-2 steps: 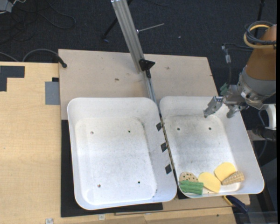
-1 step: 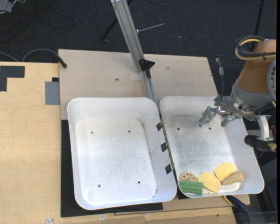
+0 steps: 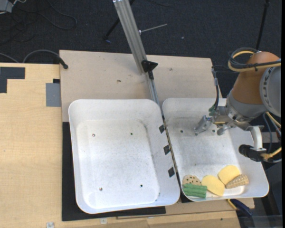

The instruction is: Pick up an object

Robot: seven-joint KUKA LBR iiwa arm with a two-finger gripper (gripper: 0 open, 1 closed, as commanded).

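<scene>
**What I am made of**

My arm point(image 3: 263, 87) is grey, rounded and smooth, with a broad orange band bulging above the wrist. A loop of black and yellow cable sits on top of that band, and more yellow and black cable trails along my lower side. A white bracket and a black fitting hang beside the wrist. My gripper point(image 3: 210, 126) is pale grey metal with thin fingers, and a small green part shows near its base

No readable text, labels, brands, numbers or signs on anything
</scene>
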